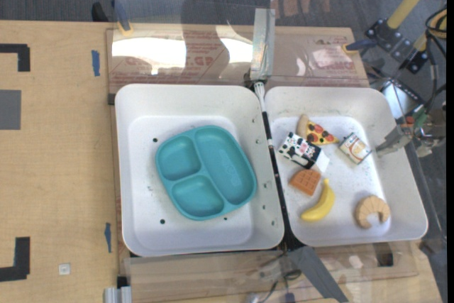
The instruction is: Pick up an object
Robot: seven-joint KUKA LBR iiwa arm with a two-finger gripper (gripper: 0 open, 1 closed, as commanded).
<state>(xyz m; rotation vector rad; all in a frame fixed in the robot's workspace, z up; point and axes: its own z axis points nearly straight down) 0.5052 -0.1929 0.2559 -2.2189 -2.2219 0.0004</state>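
We see two shallow white plastic bins side by side on the bench. The left bin [135, 152] carries a teal plastic plate with three compartments [205, 172], lying near the middle of its floor and turned at a slant.

The right bin [401, 223] carries the small toy foods. Near its left edge sits a black-and-white spotted carton [298, 148], with a square brown waffle [306, 182] just below it, toward the front edge. A slice of toy pizza with red and yellow toppings [317, 133] lies just beyond the carton, toward the back edge. A yellow plastic banana [320, 203] curves near the front edge, beside the waffle. Further right, a small white and orange carton [354, 147] stands tilted in the middle of the floor, and a tan toy croissant [372, 211] rests in the front right corner.

At the right bin's right edge hovers the metal two-finger gripper [394, 142], above the rim; we cannot tell how it is set, and nothing sits in it.
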